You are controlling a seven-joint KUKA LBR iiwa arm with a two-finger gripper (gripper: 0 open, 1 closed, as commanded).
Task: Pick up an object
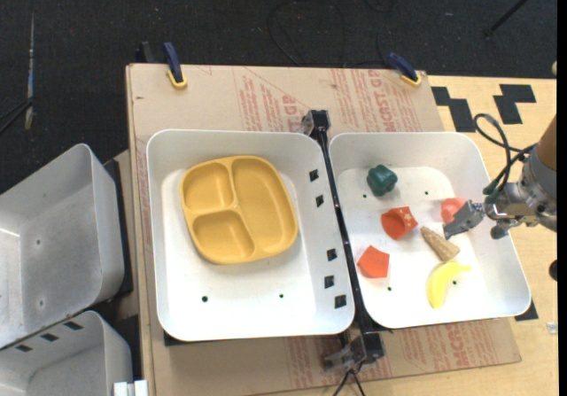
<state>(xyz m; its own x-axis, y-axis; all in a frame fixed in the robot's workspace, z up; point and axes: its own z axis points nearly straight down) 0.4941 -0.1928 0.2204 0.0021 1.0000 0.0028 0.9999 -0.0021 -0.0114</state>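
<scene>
The gripper (467,219) reaches in from the right, low over the right bin (496,283). If its fingers are spread or pressed together, I cannot tell; they are too small and dark. Just beside it lies a small red piece (452,207), and a tan wedge (439,244) is near below. Also in this bin are a green block (383,179), two red blocks (399,222) (373,261) and a yellow banana (446,283). The left bin (168,297) holds a yellow divided plate (237,208) on the tabletop (239,93).
</scene>
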